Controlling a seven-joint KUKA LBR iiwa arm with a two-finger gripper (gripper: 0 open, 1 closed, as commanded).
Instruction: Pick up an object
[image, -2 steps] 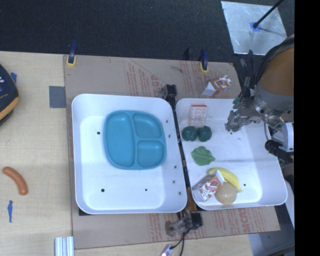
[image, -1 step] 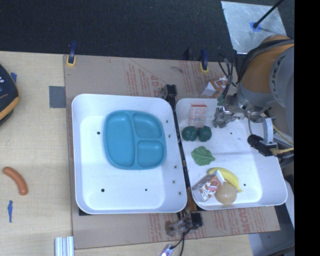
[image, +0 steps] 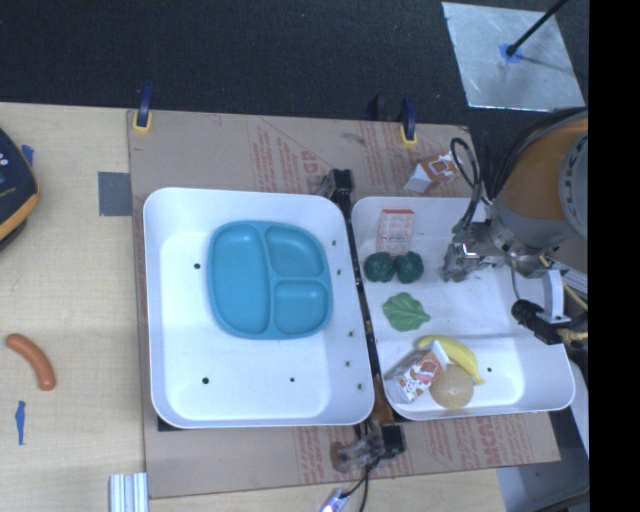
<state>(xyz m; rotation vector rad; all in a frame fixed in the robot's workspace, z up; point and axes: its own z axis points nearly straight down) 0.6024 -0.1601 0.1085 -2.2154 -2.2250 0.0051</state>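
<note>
The two white bins, left (image: 170, 390) and right (image: 540, 395), look like smooth plastic with a soft shine. The blue plate (image: 268, 278) looks like smooth, matt plastic. Under the bins lies brown cardboard (image: 250, 150), dull and flat, with red print. The surface (image: 60, 280) looks like pale wood. The banana (image: 458, 355) and the green leaf (image: 405, 311) look like toy plastic. The small packet (image: 417, 377) looks like shiny printed paper. The gripper (image: 462, 262) looks like grey metal.

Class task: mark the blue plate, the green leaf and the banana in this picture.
Blue plate (image: 240, 280), camera view, on its large left compartment.
Green leaf (image: 406, 311), camera view, on its middle.
Banana (image: 460, 354), camera view, on its yellow middle.
</note>
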